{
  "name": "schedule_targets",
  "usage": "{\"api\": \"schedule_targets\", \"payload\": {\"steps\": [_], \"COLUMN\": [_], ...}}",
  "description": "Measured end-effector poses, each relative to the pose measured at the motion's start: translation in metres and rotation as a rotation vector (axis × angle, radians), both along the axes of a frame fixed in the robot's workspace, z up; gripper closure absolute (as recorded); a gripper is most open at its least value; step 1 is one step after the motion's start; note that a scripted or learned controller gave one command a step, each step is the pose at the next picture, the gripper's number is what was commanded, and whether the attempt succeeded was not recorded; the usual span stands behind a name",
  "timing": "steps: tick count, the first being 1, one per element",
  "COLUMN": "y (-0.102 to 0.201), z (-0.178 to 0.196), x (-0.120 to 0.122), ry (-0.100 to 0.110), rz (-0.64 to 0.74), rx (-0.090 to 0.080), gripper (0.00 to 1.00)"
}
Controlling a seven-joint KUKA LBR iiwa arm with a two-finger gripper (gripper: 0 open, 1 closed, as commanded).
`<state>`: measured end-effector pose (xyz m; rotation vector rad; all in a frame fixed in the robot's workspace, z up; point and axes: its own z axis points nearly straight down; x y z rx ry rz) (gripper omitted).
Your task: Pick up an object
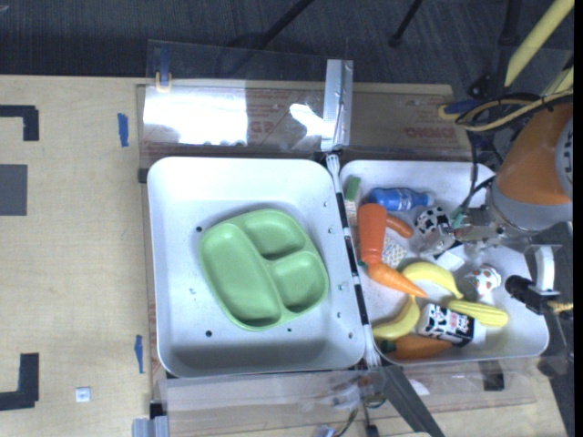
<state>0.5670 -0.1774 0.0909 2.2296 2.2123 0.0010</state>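
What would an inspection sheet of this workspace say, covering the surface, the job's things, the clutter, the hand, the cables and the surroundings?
Surface: wooden bench bearing two white bins, left bin and right bin.
Job's things: right bin holds carrots, bananas, a blue bottle and a black-and-white carton, piled together.
Clutter: green divided tray in the left bin.
Hand: hand low over the right bin's pile; grip unclear.
Cables: yellow and black cables beside the arm.
Surroundings: clear panels behind the bins, dark floor.
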Motion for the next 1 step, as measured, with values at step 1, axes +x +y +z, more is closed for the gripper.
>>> {"api": "schedule_targets", "payload": {"steps": [1], "y": [-0.0212], "z": [-0.0048], "x": [0.0708], "ry": [-0.002], "rz": [0.071], "rx": [0.002], "gripper": [0.00]}}
